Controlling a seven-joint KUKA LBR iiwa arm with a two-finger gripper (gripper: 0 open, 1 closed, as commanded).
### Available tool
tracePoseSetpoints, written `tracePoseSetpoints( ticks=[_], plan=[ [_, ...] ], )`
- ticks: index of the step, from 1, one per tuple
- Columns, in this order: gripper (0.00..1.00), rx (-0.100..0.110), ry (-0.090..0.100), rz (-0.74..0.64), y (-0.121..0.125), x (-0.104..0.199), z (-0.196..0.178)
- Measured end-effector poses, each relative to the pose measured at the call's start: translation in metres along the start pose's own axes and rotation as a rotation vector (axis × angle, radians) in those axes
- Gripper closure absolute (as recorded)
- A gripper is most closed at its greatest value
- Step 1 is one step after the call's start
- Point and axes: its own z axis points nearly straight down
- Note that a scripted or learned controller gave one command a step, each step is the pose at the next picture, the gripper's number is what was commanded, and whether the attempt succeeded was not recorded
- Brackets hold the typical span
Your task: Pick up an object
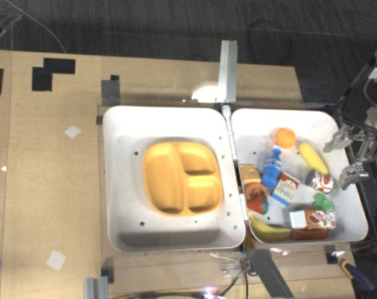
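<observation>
We see a pale wooden desk bearing two shallow white plastic bins side by side. The left bin holds a yellow compartmented plastic tray, lying flat. The right bin carries a jumble of small things: a yellow banana at its near edge, a brown juice carton, a blue plastic bottle, a yellow corn cob, a small red-and-white can and an orange ball.

The gripper sits at the right bin's right rim, its fingers spread with nothing between them, near the can and the corn cob.

We judge the task barely begun: every object rests in a bin, none lifted. Choosing one, closing on it and raising it all remain.
</observation>
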Motion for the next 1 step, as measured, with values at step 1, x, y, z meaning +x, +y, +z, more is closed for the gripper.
tracePoseSetpoints(
  ticks=[1],
  plan=[
    [0.0, -0.001, 0.006, 0.289, -0.0124, -0.003, 0.1172]
  ],
)
